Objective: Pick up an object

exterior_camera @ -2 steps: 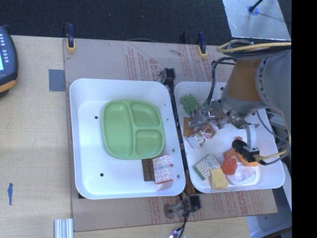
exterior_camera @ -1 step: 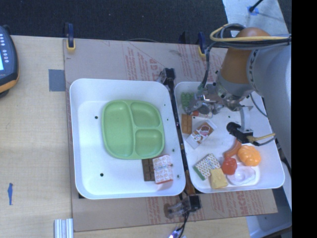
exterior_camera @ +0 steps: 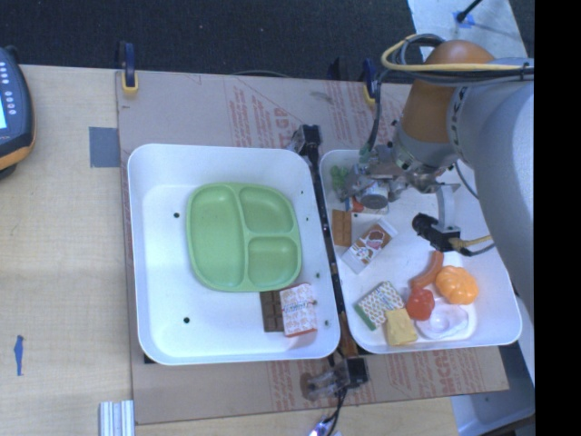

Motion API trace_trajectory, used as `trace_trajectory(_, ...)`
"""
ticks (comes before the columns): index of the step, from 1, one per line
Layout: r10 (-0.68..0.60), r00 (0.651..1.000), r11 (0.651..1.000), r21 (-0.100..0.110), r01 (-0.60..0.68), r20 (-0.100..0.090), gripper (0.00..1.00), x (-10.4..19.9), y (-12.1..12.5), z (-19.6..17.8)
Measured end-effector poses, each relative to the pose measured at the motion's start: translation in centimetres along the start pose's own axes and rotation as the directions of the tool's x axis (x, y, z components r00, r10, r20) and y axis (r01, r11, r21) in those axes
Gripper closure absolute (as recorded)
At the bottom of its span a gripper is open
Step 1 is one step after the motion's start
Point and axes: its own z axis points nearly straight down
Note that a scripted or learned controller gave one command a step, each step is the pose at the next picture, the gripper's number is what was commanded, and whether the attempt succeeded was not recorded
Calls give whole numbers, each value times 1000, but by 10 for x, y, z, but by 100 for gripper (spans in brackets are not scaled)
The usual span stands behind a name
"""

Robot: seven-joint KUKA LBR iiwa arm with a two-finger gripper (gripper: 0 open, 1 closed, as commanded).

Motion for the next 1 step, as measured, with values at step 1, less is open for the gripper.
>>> trace_trajectory(1, -3, 1000, 1000, 0, 3, 1, 100, -1, 1, -12)
